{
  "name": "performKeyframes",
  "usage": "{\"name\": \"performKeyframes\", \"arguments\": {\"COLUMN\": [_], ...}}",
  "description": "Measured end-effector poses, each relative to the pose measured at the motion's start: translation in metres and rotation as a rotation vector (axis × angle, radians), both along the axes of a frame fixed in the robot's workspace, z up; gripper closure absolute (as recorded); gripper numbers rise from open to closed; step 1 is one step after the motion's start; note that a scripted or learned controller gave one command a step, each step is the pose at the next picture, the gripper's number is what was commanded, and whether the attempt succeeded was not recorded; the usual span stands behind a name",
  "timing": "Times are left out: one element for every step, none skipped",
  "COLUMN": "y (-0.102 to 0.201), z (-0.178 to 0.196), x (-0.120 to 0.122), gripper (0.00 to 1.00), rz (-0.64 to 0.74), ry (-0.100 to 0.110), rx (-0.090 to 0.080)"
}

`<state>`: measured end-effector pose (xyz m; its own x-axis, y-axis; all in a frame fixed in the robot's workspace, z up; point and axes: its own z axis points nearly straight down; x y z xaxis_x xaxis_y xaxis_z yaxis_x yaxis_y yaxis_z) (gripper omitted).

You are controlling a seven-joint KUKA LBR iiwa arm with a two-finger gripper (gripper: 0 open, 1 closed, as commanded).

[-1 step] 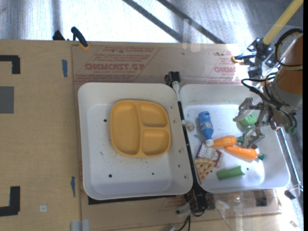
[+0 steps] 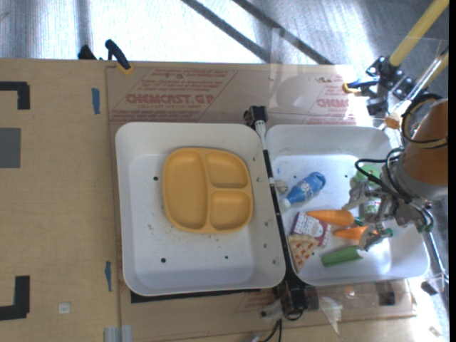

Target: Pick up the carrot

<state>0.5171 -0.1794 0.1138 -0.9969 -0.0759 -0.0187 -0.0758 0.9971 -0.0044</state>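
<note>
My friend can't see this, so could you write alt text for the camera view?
A robot arm's end effector hangs over the right bin, by a carrot among a blue bottle, green piece and snack packets. The left bin holds a yellow divided plate.

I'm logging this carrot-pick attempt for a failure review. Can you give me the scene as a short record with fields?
left bin: shallow white bin bearing a yellow three-compartment plastic plate
right bin: shallow white bin with the toys
target: orange toy carrot, lying across the bin's middle
nearby items: blue and white bottle, green cylinder, red and white packet, waffle-patterned piece, small orange piece
gripper: two-finger gripper, at the carrot's right end
grasp: cannot tell
</note>
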Motion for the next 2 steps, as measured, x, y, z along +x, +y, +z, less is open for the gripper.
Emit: {"name": "performKeyframes", "arguments": {"y": [-0.014, 0.011], "z": [-0.024, -0.012], "x": [-0.007, 0.001], "gripper": [0.00, 0.00], "rz": [0.014, -0.038], "ry": [0.004, 0.009], "rx": [-0.001, 0.003]}}
